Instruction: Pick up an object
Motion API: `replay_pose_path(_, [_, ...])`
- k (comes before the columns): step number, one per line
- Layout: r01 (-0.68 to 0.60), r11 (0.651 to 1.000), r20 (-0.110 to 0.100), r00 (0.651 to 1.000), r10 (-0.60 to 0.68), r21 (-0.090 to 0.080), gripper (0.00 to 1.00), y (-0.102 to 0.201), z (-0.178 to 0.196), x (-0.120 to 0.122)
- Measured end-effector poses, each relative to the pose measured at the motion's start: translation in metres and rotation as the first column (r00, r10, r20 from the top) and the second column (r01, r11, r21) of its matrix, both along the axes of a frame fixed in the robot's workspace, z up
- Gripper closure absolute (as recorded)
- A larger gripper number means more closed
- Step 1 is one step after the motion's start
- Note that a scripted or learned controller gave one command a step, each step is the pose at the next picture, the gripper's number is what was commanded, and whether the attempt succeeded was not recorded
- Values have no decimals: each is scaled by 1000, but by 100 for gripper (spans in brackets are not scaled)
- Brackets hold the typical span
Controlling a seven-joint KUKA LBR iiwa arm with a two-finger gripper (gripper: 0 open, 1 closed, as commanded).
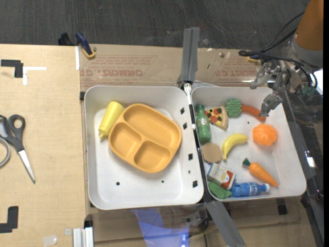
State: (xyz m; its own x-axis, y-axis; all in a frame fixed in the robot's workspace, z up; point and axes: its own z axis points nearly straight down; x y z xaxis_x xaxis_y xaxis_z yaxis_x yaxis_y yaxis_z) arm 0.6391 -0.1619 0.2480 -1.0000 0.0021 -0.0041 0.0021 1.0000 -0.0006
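Camera view from above the bench: the gripper (269,106) hangs over the far right corner of the right bin (295,153), its tip low over the end of a long carrot (251,110) that lies along the bin's far side, next to a green bumpy ball (234,107). Whether anything is caught in it cannot be told from this slant (the tip is small and dark against the white floor). Just nearer than the gripper lies an orange fruit (264,135), close to the tip but apart from it. Further toward the near side lie a banana (232,144), a second carrot (260,172) and a blue bottle (249,189). A pizza slice (217,117) and a green bottle (202,126) lie along the bin's left wall. The left bin (103,184) bears a yellow divided tray (144,137) with a yellow bottle (110,118) touching its left edge.
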Motion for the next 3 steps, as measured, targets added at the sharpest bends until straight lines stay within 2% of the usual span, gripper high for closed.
replay_pose_path(1, [74,997,1,997,-74,0,0,-52,-154,3])
replay_pose_path(2, [70,998,8,998,-70,-1,100,-51,-142,5])
replay_pose_path(3, [179,984,-2,984,-179,1,100,-60,-155,-86])
